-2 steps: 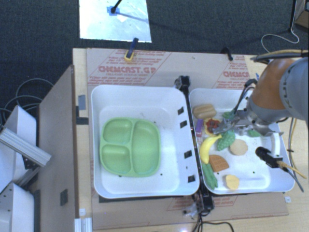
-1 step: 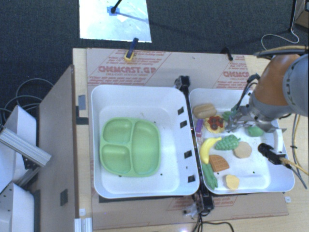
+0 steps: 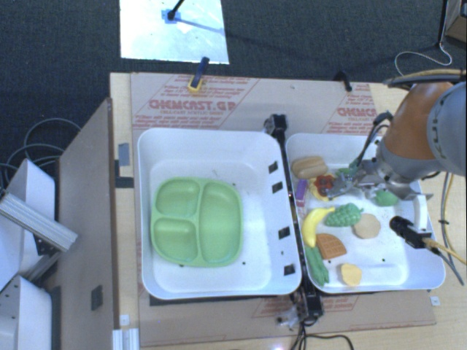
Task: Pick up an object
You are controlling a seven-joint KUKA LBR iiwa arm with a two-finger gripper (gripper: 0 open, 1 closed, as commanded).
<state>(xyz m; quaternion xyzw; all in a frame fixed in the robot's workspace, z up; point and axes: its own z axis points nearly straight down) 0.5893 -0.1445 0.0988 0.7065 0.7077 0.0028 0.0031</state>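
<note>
The right bin point(image 3: 419, 272) holds several toy foods: a tan bun point(image 3: 309, 167), a red and yellow piece point(image 3: 323, 187), a yellow banana point(image 3: 314, 224), a bumpy green piece point(image 3: 344, 214), a pale round piece point(image 3: 367, 227), an orange waffle-like slice point(image 3: 330, 246), a small yellow chunk point(image 3: 351, 274) and a green pod point(image 3: 317, 266). My gripper point(image 3: 344, 181) reaches in from the right and hangs low over the bin's upper middle, right beside the red and yellow piece. A light green item point(image 3: 385, 195) lies partly under the wrist.
The left bin point(image 3: 182, 141) holds a green divided plate point(image 3: 197, 222). A purple strip point(image 3: 301, 190) lies by the wall between the bins. A black cable fitting point(image 3: 408, 233) hangs over the right bin's right side. The arm's orange band point(image 3: 412, 126) rises above the far right.
</note>
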